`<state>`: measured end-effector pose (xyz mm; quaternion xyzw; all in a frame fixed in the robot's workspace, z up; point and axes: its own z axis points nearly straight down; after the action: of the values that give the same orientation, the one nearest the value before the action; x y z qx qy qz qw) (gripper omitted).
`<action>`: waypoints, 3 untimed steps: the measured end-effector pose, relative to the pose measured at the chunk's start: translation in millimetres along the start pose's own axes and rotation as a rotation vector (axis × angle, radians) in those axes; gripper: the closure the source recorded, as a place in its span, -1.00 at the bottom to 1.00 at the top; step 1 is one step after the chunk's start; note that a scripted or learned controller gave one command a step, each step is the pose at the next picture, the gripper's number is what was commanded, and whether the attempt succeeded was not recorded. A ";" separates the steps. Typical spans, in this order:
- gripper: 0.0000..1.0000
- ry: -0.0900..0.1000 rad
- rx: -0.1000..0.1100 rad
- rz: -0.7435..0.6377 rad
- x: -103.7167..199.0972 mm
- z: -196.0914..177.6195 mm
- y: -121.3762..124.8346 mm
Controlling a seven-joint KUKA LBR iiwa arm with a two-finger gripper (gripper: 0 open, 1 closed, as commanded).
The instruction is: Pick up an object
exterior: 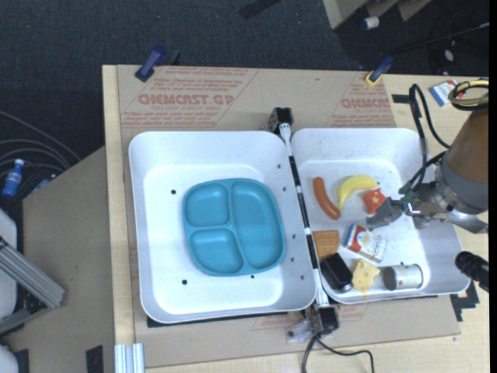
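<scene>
The right bin [404, 142] holds a yellow banana [355, 186], a red-orange sausage [326, 197], a small red piece [374, 200], a brown cracker [325, 242], a small white and red carton [366, 243], a black block [335, 271], a yellow cheese wedge [363, 274] and a grey can [401, 277] lying on its side. My gripper [386, 212] reaches in from the right and hangs low over the bin's middle, just right of the red piece and above the carton. Nothing shows in its grasp.
The left bin [147, 208] holds a blue divided plate [232, 225]. A black divider with clamps [299, 200] runs between the bins. The arm's grey and orange wrist [470, 169] stands over the right bin's right wall. Cables [423, 123] hang by it.
</scene>
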<state>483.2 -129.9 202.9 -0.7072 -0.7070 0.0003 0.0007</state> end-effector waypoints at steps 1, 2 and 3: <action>-1.00 0.000 -0.001 -0.001 4.4 118.4 36.4; 1.00 0.000 -0.002 0.001 4.4 108.6 36.6; 1.00 0.001 -0.002 -0.002 85.3 17.9 44.9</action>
<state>528.0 -44.6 185.0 -0.7065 -0.7077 -0.0007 0.0002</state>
